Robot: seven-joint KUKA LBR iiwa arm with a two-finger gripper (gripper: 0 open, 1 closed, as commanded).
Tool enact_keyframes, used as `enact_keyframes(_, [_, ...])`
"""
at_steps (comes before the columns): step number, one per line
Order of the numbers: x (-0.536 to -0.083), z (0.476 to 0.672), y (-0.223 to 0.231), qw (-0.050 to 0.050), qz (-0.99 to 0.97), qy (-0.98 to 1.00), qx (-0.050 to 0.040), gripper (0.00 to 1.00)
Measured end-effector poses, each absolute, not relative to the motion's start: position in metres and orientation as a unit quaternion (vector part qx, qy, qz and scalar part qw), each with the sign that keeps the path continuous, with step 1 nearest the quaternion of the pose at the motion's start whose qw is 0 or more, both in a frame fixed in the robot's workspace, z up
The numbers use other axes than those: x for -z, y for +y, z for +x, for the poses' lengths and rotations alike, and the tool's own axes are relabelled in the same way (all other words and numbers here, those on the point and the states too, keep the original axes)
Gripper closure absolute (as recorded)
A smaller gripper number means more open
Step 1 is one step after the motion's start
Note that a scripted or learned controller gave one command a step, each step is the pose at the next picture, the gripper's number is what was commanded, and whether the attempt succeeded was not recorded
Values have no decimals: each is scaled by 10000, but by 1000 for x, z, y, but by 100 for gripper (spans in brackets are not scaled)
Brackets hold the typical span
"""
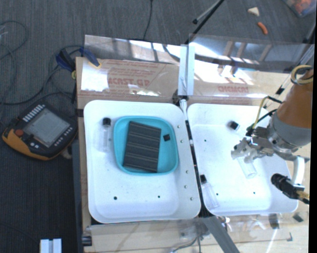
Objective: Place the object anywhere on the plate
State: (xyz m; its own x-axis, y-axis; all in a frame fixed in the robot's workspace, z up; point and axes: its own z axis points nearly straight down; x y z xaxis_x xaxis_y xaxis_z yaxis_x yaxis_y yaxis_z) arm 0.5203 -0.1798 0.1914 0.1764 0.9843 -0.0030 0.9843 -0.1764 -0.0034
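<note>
A blue plate (118, 150) sits in the left bin (140, 206). A dark grey ribbed slab (142, 146) lies on it, with a small black cube (166, 137) at its right edge. My gripper (248, 152) hangs low over the middle of the right bin (223, 195), well right of the plate. Just below the gripper lies a clear, faint object (249, 168); whether the gripper touches it I cannot tell. A small black piece (233, 125) rests on the right bin's floor, up and left of the gripper.
A clear vial with a black cap (106, 124) lies in the left bin beside the plate's left rim. A raised ridge (191, 150) divides the two bins, with a small black bit (202, 179) on it. A cardboard wall (150, 79) stands behind the bins.
</note>
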Motion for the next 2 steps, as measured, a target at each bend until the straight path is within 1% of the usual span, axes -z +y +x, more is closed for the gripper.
enact_keyframes(1, [-192,520,-180,1,-7670,-6416,-22,0])
enact_keyframes(2, [-264,516,-214,-2,-6707,-7418,-17,0])
